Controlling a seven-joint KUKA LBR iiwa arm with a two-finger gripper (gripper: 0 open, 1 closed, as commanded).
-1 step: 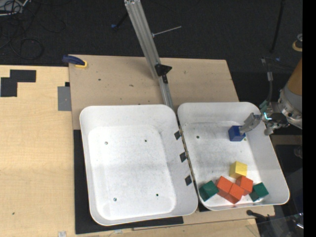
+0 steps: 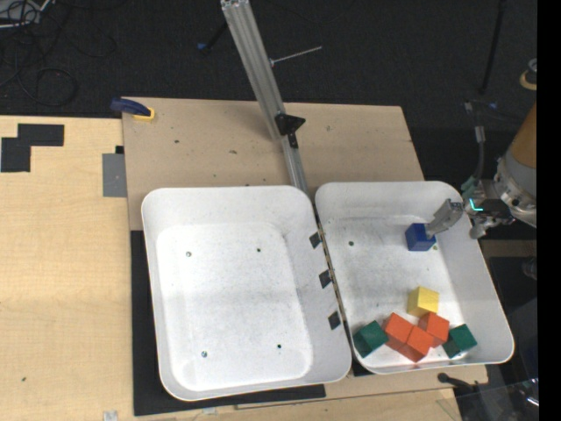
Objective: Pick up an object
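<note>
Arm enters from right edge of frame, orange band at far right, approx. mid-height. Gripper (image 2: 459, 215) sits over upper right part of the right bin (image 2: 368, 202). Two fingers visible: one grey finger (image 2: 444, 217) angled down-left toward the blue block (image 2: 420, 237), tip just beside or touching its upper right corner; second finger nearer the right rim. Fingers appear spread, nothing between them, though res. is poor here and the exact gap can't be confirmed.

Blue block rests on bin floor, right-centre of frame, not lifted.

Other contents, lower right of right bin: yellow block (image 2: 426, 300) just above a cluster; orange blocks (image 2: 410, 333) packed together at bottom; green block (image 2: 370, 336) at cluster's left, second green block (image 2: 459, 339) at its right, near the rim.

Left bin (image 2: 175, 213) occupies centre-left of frame, touching right bin along the shared edge.

Slanted metal rail (image 2: 260, 68) at upper centre, running down to the bins' junction.
</note>
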